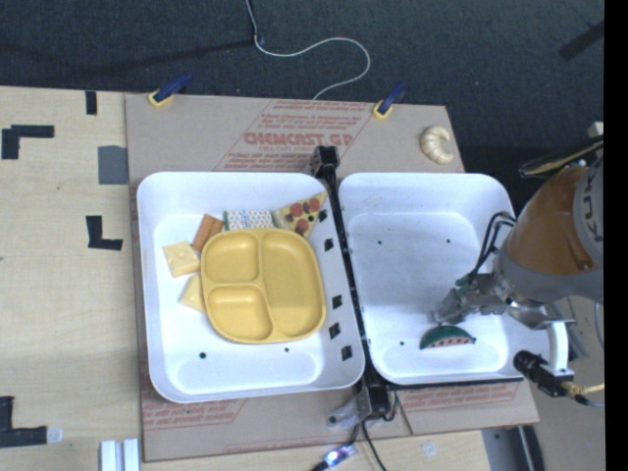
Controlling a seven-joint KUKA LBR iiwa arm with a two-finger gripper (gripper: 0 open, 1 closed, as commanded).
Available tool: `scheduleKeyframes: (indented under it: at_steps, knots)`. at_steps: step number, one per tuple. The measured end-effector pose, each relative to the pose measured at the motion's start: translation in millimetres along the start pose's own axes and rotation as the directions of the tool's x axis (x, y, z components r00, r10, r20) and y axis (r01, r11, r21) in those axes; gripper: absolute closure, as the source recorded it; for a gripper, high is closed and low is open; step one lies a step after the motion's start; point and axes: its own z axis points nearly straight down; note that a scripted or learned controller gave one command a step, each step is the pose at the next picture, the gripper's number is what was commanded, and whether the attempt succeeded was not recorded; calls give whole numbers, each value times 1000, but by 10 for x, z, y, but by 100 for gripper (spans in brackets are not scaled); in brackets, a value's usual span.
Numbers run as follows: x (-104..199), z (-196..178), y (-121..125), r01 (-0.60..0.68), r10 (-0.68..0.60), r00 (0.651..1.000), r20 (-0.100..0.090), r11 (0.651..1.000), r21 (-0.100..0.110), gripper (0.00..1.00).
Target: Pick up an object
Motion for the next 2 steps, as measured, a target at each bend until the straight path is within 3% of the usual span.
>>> scheduleKeyframes:
  at_steps: [2]
  knots:
    - [150,-885,3,1,-1,1000,-2,1000,-2,100]
